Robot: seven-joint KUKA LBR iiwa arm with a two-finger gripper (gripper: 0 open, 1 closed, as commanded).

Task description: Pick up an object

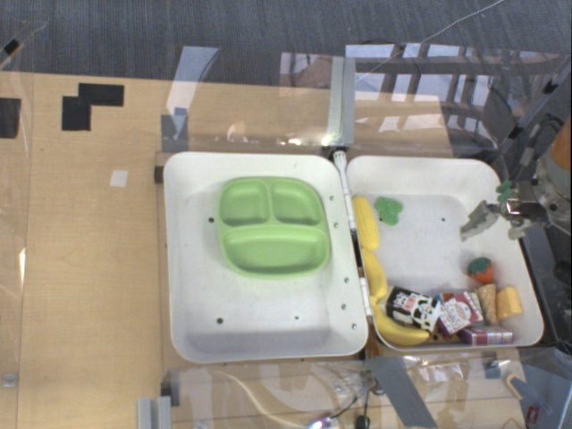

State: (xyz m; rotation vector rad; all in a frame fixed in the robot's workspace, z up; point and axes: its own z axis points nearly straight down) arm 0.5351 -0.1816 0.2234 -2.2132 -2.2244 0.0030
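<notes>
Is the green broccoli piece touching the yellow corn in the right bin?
Apart. The camera view shows bare white bin floor between the broccoli piece and the corn.

right bin [420,164] | middle floor bare | toys [447,311] crowd near edge

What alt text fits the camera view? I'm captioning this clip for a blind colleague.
The robot's hand hovers at the right edge of the right bin, above toy food: bananas, a green piece, a tomato and small cartons. The left bin holds a green divided plate.
</notes>
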